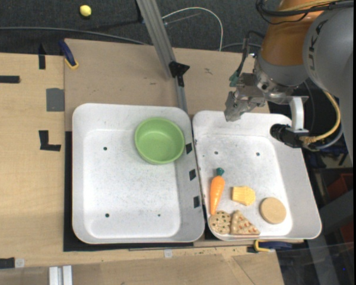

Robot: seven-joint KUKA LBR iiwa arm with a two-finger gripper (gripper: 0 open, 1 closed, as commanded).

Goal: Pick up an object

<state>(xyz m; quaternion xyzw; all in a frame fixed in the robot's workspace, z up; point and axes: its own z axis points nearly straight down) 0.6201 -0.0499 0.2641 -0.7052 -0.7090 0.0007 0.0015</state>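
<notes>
Lower right of the frame, in the right bin [296, 177], near its front edge: carrot [216, 193], orange with a green top, lying lengthwise; yellow cheese wedge [243, 195] just beside it; round tan biscuit [273, 210] further right; chocolate-chip cookie [220, 222] and pizza slice [244, 224] side by side at the front left corner, the cookie touching the carrot's tip. Left bin [95, 177], centre of the frame: green bowl [159, 139], upright, near the back right corner. Gripper [233, 114], upper right, above the right bin's back rim, well apart from the food items; nothing between its fingers; whether they are spread or closed cannot be told. Small yellow ball [85, 10], upper left, off the bench.
</notes>
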